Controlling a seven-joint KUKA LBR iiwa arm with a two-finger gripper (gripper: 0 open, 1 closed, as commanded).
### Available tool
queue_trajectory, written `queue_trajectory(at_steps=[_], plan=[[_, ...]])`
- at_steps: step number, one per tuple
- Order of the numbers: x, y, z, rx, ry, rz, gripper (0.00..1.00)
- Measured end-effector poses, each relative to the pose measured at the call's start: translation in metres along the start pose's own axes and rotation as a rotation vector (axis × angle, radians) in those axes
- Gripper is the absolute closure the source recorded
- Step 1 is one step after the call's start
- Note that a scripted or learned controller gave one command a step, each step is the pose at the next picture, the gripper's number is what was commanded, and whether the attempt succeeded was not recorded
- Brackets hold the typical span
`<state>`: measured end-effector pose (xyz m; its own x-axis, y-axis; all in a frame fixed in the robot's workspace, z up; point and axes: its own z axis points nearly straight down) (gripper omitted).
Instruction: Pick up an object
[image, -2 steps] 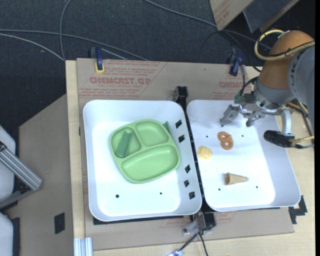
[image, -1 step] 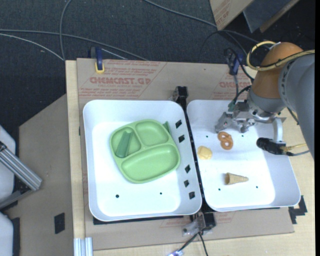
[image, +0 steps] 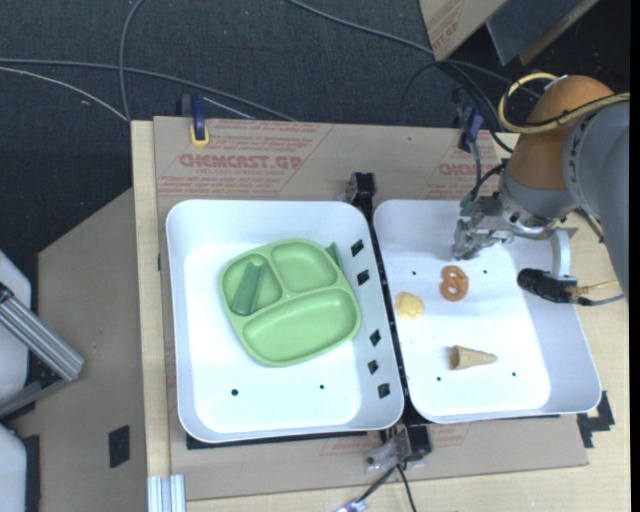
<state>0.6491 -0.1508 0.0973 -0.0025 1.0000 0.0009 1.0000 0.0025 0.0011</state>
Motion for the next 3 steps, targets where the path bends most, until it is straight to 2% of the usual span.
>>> queue_trajectory(at_steps=[2,3], plan=[[-0.01,-0.005,-0.096,-0.005,-0.003,0.003,1.0],[-0.01,-0.004,-0.112,-0.002,-0.001,0.002,1.0]])
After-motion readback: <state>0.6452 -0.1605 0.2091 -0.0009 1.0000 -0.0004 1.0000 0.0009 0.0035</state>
